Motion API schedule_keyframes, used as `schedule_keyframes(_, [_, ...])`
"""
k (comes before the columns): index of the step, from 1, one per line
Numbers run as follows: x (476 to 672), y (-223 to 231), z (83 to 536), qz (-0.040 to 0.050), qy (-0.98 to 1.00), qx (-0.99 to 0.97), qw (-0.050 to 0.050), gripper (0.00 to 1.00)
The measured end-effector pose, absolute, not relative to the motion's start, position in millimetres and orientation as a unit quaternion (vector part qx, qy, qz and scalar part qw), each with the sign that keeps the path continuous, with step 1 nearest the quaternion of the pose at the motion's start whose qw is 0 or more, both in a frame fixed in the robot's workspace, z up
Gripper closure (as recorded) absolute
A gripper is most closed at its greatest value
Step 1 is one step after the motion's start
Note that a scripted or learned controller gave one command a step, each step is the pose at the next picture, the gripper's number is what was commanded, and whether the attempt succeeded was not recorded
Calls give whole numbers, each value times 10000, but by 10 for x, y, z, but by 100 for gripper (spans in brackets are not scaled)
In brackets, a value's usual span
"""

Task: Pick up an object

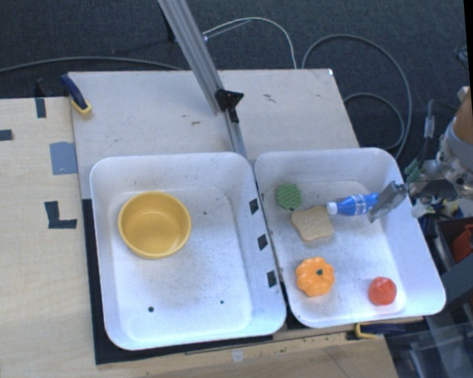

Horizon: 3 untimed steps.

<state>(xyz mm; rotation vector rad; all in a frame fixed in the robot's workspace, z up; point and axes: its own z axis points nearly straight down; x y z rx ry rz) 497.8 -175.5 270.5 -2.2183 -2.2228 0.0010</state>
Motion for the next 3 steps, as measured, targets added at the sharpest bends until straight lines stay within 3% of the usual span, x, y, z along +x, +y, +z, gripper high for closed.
schedule_keyframes(1, [4978, -1756, 2705, 3, -7078, -7064, 5, 0])
schedule_keyframes(3, [5041, -1810, 1479, 24, -7073, -7069, 36, 0])
